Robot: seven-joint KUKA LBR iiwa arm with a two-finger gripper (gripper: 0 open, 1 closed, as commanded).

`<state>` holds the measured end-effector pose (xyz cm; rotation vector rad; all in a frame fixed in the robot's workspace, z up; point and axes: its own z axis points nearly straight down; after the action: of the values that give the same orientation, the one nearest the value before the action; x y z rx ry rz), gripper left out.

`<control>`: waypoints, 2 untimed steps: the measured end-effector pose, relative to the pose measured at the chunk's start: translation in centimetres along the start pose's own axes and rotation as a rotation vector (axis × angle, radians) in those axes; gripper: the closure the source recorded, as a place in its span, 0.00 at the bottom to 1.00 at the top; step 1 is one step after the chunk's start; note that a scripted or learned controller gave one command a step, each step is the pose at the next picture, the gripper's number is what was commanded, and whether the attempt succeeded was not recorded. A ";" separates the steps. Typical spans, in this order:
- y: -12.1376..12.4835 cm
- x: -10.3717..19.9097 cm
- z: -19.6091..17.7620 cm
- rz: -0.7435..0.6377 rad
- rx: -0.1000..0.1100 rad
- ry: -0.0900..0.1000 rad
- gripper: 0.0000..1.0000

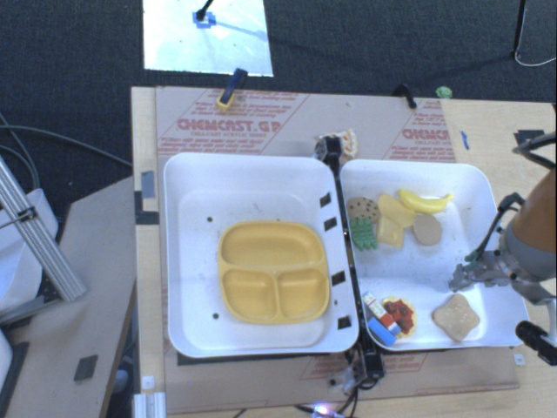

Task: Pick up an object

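From my remote seat I look down on a bench [148, 259] covered by a brown sheet [261, 120] printed in red with "CHEMCAST" and a smaller line beneath that I cannot read; the same print repeats, partly hidden, toward the right. On the left sits a white bin [187, 320] holding a yellow divided tray [274, 271] with three compartments. Just beside it, the right white bin [474, 181] holds toy food: a brown cookie [360, 207] and a green leafy piece [363, 233] near its left wall, pale yellow cheese wedges [393, 220], a yellow banana [424, 201], and a tan round disc [426, 230] toward the far side. Near the front edge lie a small red, white and blue cluster [389, 316] and a tan slice of bread [456, 317]. The gripper [470, 276] hangs inside this bin near its right wall, just above and beside the bread slice, with the banana well apart from it. I cannot tell how it is set. The grey arm [526, 259] enters from the right edge, orange band [533, 212] above the wrist, leaning down and leftward.
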<state>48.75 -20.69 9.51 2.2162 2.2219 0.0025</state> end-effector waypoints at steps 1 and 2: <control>6.5 0.3 1.1 -0.005 -0.004 -0.001 1.00; 6.3 0.2 0.0 -0.006 -0.002 -0.001 1.00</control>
<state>55.04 -20.43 9.56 2.2080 2.2273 0.0037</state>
